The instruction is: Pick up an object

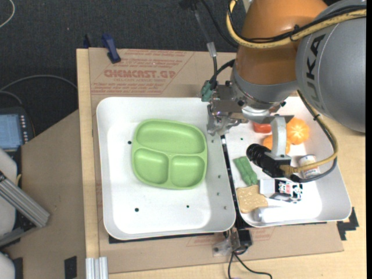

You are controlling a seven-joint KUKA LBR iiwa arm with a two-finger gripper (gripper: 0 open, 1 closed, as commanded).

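In the right bin lie six loose things, one of each: an orange fruit near the far side, a red piece just left of it and partly under the wrist, a green strip beside the inner wall, a tan cracker-like slab just below the strip, a small white-and-black box to the slab's right, and a pale white thing against the near rim. None of them is visibly lifted; all appear to rest on the bin floor. The gripper hangs over the far left corner of this bin, close to the red piece, but the bulky wrist hides it from above, so I cannot tell whether it is open or closed or whether it touches anything. The left bin holds a single green plate with three compartments. Both bins sit on one cardboard sheet printed in red, with one blue clip at its far edge.
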